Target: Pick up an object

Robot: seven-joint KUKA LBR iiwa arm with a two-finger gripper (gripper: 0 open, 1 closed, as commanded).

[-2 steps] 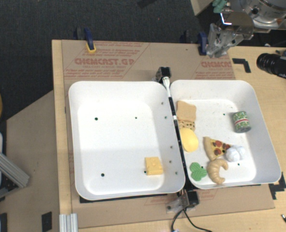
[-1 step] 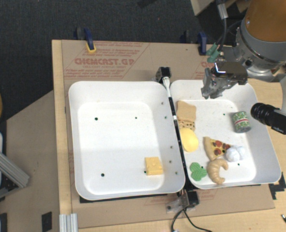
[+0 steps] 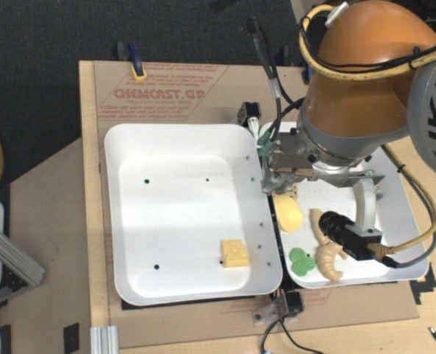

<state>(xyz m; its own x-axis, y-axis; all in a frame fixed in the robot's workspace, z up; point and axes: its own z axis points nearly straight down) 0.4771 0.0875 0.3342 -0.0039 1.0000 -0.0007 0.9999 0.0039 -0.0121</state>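
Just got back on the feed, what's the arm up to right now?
The arm is reaching in over the right bin. Its gripper is low near that bin's left wall, right by a yellow oval object. The view does not settle whether it has hold of anything. A small green piece and a tan croissant-shaped piece lie toward the bin's front. In the left bin, a yellow block sits well away from the arm.

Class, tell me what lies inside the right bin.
A yellow egg-shaped thing, a green piece and a tan curved piece lie in the right bin. The arm covers its far part.
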